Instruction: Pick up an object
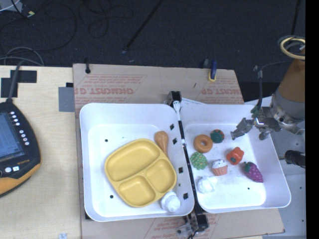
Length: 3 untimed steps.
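While no item sits between the fingers, the candidate objects all lie on the floor of the right-hand shallow white bin [271,195]. Nearest the tool is a small red plastic pepper with a green stem [235,155], just below and left of the fingertips. A dark green round toy [217,136] lies to its upper left, beside an orange-brown ring doughnut [203,143]. Below the doughnut rests a light green bumpy cluster [198,160], and next to it a small cupcake with white topping and orange base [219,167]. A purple bunch of grapes [253,172] lies toward the right wall, and a white lumpy piece [205,184] sits near the bin's lower left corner.

The two-finger gripper [252,128] hangs over the upper right part of this bin, its dark fingers spread apart and clamped on nothing. The grey arm with its orange band [294,81] enters from the right.

The left-hand shallow white bin [97,128] holds a yellow three-compartment plastic tray [139,171], set at a tilt. A tan drumstick-shaped toy [162,140] touches the tray's upper right edge, and a white round object [170,201] lies at its lower right corner.

Both bins rest on a brown cardboard sheet with red printing [124,86]. A black-and-orange handheld control pendant [15,143] lies on the light wooden bench [40,208] at far left.
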Motion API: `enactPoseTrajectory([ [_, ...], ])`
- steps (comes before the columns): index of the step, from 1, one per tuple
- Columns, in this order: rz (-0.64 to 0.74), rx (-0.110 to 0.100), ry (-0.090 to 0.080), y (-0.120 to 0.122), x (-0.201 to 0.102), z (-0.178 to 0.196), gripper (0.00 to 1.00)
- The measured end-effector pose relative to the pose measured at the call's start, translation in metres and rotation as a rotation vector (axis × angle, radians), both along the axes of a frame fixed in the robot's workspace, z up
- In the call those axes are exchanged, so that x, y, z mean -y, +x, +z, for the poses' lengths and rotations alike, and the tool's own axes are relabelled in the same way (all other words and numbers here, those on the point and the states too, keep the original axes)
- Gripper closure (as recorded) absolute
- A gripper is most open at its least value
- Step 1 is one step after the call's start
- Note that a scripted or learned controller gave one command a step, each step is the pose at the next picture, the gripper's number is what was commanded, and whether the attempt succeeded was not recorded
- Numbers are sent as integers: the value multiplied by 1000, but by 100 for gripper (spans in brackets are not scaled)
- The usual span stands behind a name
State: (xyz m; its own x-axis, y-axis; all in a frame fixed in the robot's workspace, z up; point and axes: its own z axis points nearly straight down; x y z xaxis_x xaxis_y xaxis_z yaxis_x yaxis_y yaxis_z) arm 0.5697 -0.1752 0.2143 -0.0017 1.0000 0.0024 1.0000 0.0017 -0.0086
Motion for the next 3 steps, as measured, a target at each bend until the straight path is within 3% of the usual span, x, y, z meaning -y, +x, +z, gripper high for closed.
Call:
enactPoseTrajectory([
  [1,-2,3,0,-26,14,-134,0],
  [2,-6,-1,1,-26,17,-121,100],
  [3,6,4,3,-43,-66,-53,100],
])
